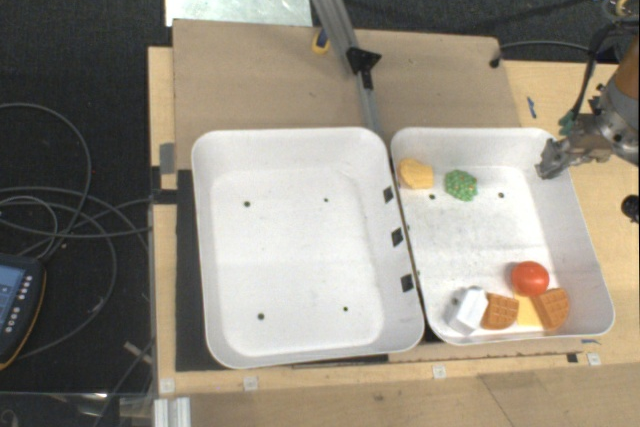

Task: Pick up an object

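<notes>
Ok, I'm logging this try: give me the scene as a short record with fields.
gripper: above right bin's far right rim
right bin, far side: yellow piece, green piece
right bin, near corner: red ball, white block, two waffle-like pieces
left bin: white, shallow
held object: none seen

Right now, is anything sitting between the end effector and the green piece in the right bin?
Nothing visible. The end effector sits at the right bin's far right edge; bare bin floor lies between it and the green piece.
</notes>
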Robot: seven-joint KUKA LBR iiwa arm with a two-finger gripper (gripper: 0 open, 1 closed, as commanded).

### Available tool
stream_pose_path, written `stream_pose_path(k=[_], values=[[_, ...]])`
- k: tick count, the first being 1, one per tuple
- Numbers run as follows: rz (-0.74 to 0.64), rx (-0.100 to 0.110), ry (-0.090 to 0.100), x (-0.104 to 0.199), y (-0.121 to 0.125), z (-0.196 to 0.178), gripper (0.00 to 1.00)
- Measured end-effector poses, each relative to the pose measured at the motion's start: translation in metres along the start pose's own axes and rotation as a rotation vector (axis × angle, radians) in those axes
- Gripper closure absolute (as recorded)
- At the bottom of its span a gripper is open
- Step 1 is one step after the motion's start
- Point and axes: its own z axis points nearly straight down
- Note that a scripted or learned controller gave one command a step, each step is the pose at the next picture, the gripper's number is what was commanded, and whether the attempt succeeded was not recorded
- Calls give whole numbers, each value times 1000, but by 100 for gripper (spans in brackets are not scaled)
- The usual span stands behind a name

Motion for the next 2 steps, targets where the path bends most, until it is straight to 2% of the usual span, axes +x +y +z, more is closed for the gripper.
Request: stream_pose_path(k=[2], values=[[-5, 8, 4, 103, -28, 1, 100]])
